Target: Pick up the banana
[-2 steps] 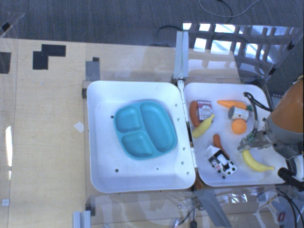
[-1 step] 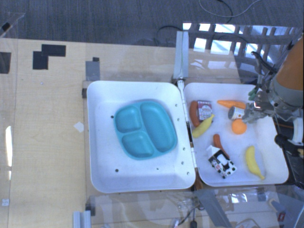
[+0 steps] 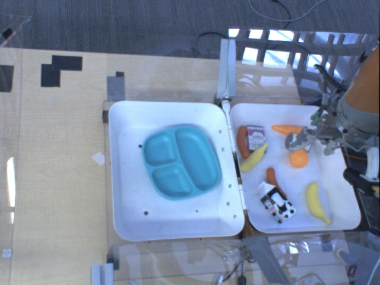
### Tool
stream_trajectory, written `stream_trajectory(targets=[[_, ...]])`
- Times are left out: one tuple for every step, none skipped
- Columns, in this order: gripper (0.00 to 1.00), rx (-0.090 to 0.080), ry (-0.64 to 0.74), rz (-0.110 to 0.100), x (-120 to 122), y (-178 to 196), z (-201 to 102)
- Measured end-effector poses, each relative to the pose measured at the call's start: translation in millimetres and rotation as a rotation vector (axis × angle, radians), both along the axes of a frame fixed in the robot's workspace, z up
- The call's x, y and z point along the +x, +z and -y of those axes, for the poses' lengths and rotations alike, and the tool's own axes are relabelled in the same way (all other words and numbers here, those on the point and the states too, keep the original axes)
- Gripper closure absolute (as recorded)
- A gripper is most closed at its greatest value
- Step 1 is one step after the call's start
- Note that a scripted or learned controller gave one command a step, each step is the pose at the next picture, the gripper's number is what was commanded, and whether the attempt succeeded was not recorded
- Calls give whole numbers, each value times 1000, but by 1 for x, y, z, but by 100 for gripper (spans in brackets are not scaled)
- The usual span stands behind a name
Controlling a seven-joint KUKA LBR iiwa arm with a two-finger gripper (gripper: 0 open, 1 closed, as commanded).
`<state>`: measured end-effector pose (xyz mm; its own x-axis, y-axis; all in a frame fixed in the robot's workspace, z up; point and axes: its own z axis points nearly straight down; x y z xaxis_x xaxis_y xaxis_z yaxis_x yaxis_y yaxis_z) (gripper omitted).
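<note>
Claw above the right bin, banana not yet taken

Nearest the camera in the right bin (image 3: 350, 221) lies a banana (image 3: 316, 203), free at the near right corner, with a small black-and-white carton (image 3: 276, 205) to its left; a second banana (image 3: 253, 157) lies farther back, touching a red can (image 3: 252, 140) at the left wall. Farther again, the claw (image 3: 306, 139) hangs over an orange ball (image 3: 298, 158), near a carrot (image 3: 286, 129); I cannot tell if it is released or clenched. In my judgement the near banana is easier: come down across its middle, away from the bin wall.
</note>
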<state>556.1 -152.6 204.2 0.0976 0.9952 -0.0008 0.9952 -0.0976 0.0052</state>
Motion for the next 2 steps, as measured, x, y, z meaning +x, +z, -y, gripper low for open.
stream_trajectory(targets=[[0,0,66,-2,7,-29,-16],[0,-1,93,1,75,-94,-38]])
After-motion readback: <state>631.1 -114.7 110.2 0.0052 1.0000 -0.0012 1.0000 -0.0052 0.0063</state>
